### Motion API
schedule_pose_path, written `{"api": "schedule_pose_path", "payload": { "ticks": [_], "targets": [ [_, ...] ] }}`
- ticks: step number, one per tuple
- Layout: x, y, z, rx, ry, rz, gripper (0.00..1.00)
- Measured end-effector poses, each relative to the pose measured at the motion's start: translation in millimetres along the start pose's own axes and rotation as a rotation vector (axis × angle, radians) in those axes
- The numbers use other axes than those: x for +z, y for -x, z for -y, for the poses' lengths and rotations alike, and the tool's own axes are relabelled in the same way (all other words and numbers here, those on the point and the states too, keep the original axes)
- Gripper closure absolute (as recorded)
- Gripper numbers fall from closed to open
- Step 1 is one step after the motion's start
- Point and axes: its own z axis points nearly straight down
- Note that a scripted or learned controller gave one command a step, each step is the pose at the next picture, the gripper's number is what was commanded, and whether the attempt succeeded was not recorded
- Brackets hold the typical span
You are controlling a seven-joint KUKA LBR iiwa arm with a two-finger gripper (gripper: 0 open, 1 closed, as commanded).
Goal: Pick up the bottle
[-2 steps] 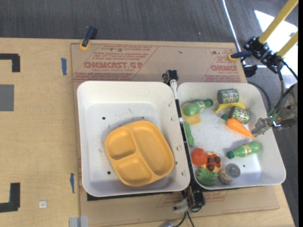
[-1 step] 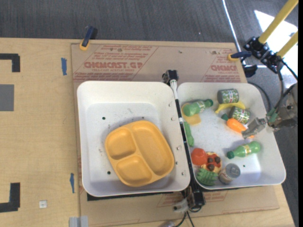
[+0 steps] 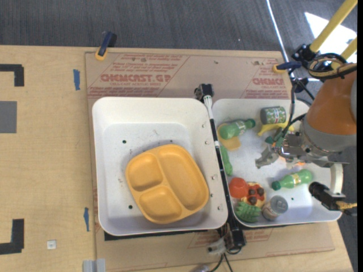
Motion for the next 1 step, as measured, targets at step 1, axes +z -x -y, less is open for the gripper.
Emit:
{"api": "schedule_pose_path", "payload": {
  "ticks": [1],
  "targets": [
    [17.6, 74.1, 29.9, -0.085, 0.001, 0.001, 0.00]
  ]
}}
